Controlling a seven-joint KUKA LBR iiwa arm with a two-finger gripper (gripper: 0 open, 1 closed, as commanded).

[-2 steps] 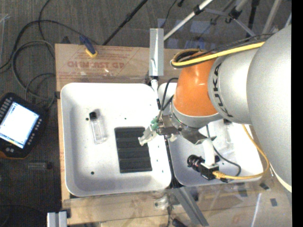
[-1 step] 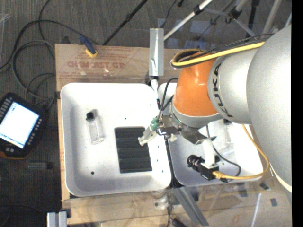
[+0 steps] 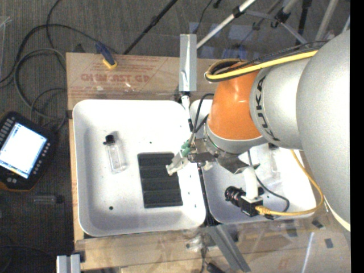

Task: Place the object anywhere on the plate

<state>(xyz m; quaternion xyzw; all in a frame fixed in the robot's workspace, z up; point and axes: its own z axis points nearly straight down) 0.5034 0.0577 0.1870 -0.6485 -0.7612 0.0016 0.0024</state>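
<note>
The big grey arm (image 3: 296, 90) reaches over the left white bin (image 3: 91, 118), its gripper (image 3: 177, 165) touches the dark ridged plate (image 3: 158, 182) and I cannot tell its grip, while the small clear bottle (image 3: 115, 152) lies well apart, left of the plate.

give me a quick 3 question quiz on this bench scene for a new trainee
1. True or false: the small clear plastic vial with a black cap lies on the black ribbed rectangular plate.
2. Which shallow white bin holds both the vial and the plate: A, the left bin, or B, the right bin?
3. Fill in: the gripper on the grey and orange arm is over the plate's upper ____ corner.

Key
1. False; the vial lies on the bin floor to the left of the plate, apart from it.
2. A.
3. Right.
</note>
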